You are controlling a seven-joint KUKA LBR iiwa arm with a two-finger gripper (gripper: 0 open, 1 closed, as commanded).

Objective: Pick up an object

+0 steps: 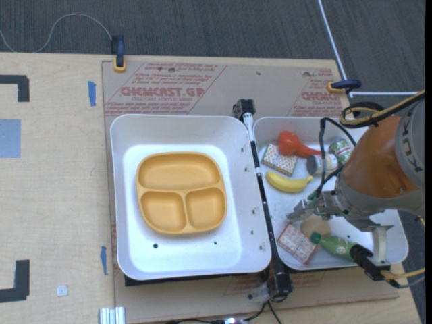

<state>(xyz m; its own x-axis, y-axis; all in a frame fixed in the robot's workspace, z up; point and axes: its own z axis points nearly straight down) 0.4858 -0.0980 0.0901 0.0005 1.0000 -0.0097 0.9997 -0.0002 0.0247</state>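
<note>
Gripper (302,211) grip state unclear, arm hiding right bin's (398,245) middle, green bottle (337,246) beside its near rim

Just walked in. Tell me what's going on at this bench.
A robot arm reaches in from the right over the right bin, its gripper low among the items there: a banana, a green bottle, two checkered packets and a red-orange utensil. Nothing shows between its fingers, so no pick yet. The left bin holds a yellow divided tray.
</note>
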